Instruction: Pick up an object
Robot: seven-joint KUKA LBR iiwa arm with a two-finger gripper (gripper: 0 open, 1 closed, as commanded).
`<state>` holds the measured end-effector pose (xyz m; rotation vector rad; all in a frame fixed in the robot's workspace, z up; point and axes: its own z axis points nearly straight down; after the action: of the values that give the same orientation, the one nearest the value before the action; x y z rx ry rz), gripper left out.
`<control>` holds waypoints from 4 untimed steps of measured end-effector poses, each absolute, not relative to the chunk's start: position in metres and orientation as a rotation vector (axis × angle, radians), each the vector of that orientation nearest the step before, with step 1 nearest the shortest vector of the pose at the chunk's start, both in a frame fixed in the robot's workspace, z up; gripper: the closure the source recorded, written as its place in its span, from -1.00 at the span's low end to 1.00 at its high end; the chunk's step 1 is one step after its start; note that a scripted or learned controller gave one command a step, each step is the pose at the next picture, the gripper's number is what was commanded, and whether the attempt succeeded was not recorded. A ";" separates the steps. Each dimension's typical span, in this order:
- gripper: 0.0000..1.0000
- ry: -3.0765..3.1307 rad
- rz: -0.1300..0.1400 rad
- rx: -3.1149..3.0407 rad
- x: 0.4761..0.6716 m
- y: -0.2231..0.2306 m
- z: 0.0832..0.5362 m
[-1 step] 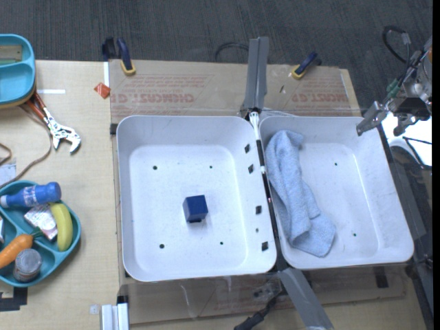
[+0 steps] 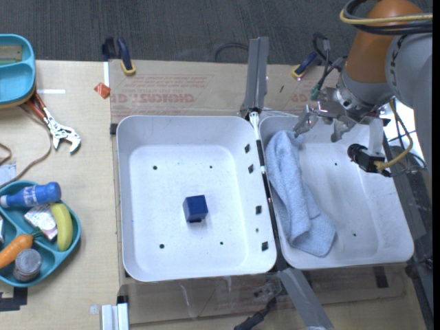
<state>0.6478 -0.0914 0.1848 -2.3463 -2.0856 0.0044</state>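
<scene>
I am hanging my gripper (image 2: pixel 321 124) over the far end of the right bin (image 2: pixel 385 243), up near its back wall. My two fingers (image 2: pixel 303 122) are spread apart and there is nothing between them. Right below and a little to the side, the blue-grey towel (image 2: pixel 294 191) is lying along the left side of that bin, bunched up and soft, with its top end near my fingers. In the left bin (image 2: pixel 141 239) a small blue block (image 2: pixel 195 207) is sitting alone near the middle, well apart from me. I think the towel is the thing to go for, because it is the nearest. To do this well, I should be moving over a thick fold of the towel, not the thin edge, so my fingers have something fat to pinch. I should be coming straight down with my fingers wide, pushing a little into the cloth, then closing all the way. Cloth is floppy, so it may slip or hang down long when I lift, and I should be lifting high enough that it clears the wall between the bins. I should also be staying away from the bin's back wall so my fingers are not bumping it. The table (image 2: pixel 75 170) to the left has a tray with toy food, which I am leaving alone.
</scene>
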 end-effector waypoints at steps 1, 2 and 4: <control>-1.00 -2.142 0.004 -2.296 0.594 -0.147 0.122; -1.00 -2.156 0.002 -2.283 0.546 -0.158 0.091; -1.00 -1.822 0.004 -2.560 0.531 -0.188 0.354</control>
<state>0.5313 -0.1877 0.3541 -2.5605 -1.8224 0.0037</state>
